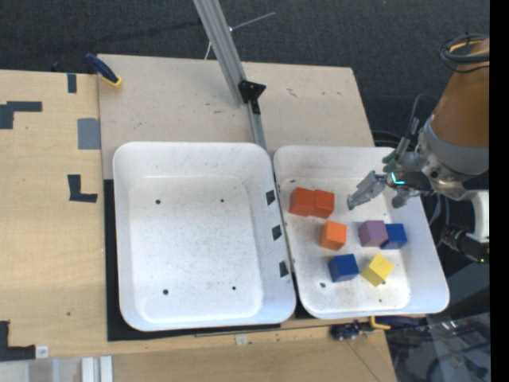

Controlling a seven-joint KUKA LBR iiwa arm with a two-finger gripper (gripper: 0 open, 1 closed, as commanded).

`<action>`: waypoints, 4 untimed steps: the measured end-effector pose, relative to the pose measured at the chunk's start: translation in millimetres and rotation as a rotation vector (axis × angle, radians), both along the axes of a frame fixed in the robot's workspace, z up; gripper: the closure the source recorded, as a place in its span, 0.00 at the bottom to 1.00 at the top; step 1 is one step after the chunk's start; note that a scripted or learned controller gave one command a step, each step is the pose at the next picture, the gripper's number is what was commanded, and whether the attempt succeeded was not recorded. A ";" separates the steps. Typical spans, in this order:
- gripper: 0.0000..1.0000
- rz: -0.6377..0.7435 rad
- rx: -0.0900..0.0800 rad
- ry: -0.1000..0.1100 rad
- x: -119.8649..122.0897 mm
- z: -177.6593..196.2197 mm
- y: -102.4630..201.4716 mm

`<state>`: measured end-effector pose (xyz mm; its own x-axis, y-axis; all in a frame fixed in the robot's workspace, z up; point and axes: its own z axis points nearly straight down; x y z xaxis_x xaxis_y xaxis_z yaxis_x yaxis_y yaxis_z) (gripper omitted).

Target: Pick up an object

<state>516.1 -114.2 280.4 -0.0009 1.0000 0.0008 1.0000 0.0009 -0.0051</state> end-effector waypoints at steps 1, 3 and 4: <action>0.00 0.002 -0.001 -0.004 0.7 2.2 -0.2; 0.00 0.000 0.000 0.004 -0.3 -122.5 13.6; 0.00 -0.001 0.000 0.002 -8.5 -171.6 7.7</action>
